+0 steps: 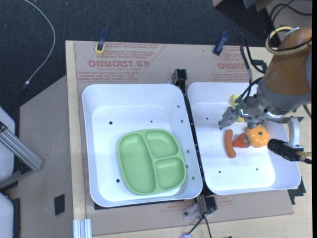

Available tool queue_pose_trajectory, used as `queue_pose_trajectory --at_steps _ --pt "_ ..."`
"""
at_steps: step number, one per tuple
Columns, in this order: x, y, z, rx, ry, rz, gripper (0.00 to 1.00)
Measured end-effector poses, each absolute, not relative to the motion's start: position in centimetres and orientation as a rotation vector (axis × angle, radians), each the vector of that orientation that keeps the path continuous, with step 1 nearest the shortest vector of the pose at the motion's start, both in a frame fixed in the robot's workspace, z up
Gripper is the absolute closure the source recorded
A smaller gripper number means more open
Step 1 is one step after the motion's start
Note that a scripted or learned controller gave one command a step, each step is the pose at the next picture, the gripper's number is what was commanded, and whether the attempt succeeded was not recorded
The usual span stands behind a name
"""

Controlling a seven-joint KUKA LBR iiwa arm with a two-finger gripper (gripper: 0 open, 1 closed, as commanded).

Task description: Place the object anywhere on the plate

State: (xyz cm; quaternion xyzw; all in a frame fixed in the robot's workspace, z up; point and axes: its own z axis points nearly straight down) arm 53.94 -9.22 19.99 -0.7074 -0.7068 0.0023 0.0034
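Bins sit side by side on the cardboard-covered surface (pixel 148 58), and the action is all in the right bin (pixel 218 177). The arm (pixel 290 58) comes in from the right edge, orange band above the wrist, and its pincer (pixel 233 117) hangs over the far half of that bin, close to the bin's middle. The metal fingers point toward the divider between the bins, but whether they are spread or pressed together I cannot tell from this angle; nothing shows between them.

Just beside the pincer, on the near side, lies a small cluster of toy food. An orange carrot-like stick (pixel 229 143) lies on the bin floor, running from far to near. Touching it on the right is a small red piece (pixel 241 142), and right against that sits a round orange fruit (pixel 258 137) with a green top. A yellow item (pixel 234 101) peeks out behind the wrist, mostly hidden.

Over in the left bin (pixel 99 103), the green plate (pixel 151 160) with three compartments rests in the near half, tilted a little, well apart from the toys. A yellow clamp (pixel 101 45) and a blue clamp (pixel 220 43) grip the far edge of the surface.
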Motion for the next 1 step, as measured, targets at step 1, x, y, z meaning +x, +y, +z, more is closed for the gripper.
queue_pose_trajectory --at_steps 1 --pt "54.13 -9.23 20.32 -2.221 -2.221 0.000 0.00"
